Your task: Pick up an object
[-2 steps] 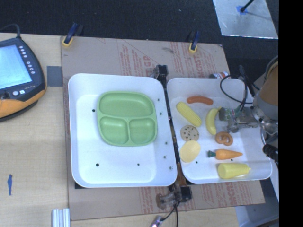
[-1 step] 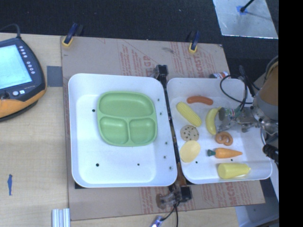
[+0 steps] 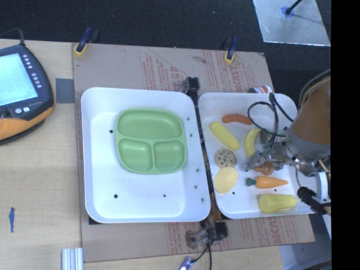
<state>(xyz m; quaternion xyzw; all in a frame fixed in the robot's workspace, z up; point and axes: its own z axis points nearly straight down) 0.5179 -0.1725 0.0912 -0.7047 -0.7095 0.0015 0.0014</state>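
1. Low in the right bin [image 3: 209, 103], the gripper [image 3: 262, 161] sits among toy food, its tips down near the bin floor; whether they are spread or closed on anything cannot be told at this size.

2. Just below the gripper lies a toy carrot [image 3: 268, 181], orange with a green stub at its left end, pointing sideways. It looks the nearest candidate for the pick, though nothing shows it held.

3. Just above the gripper and a little to its left stands a yellow banana piece [image 3: 251, 142], close enough to be nudged if the tips come down off line.

4. Farther left of the gripper are a speckled cookie [image 3: 225, 158] and a pale yellow round piece [image 3: 225, 179], with a corn cob [image 3: 224, 135] above them. Beyond the banana lies a red sausage [image 3: 237, 118]. Below the carrot rests a yellow block [image 3: 276, 202] near the bin's lower edge.

5. To do this step well, the tips should likely straddle one item across its narrow width, clear of its neighbours, close firmly, then lift straight up before moving away. The carrot's tapered body may slip if gripped near the thin end.

6. A black cable [image 3: 262, 110] loops above the gripper; it should stay clear of the food.

7. Well to the left, the left bin [image 3: 90, 151] holds a green divided plate [image 3: 151, 140].
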